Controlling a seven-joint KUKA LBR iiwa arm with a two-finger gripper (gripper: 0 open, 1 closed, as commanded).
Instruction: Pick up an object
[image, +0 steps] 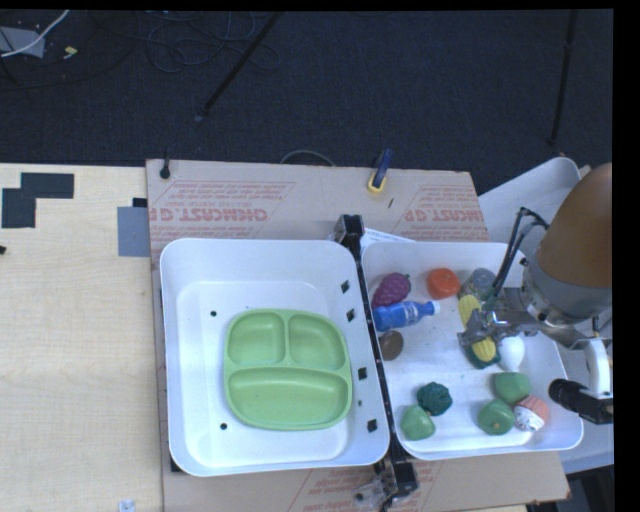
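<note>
The gripper (483, 340) sits low in the right bin (455, 440), right over a yellow corn cob (484, 349), but honestly can't tell how its fingers are set, too dark and blurry. Arm (580, 240) is cut off at the right. The green divided plate (288, 368) sits in the left bin (190, 300).

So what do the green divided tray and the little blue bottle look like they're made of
Green divided tray: looks like moulded plastic, matte, with an even flat colour and soft rounded compartment edges. Blue bottle: probably plastic too, slightly glossy, with a pale cap end; too small to be sure.
</note>
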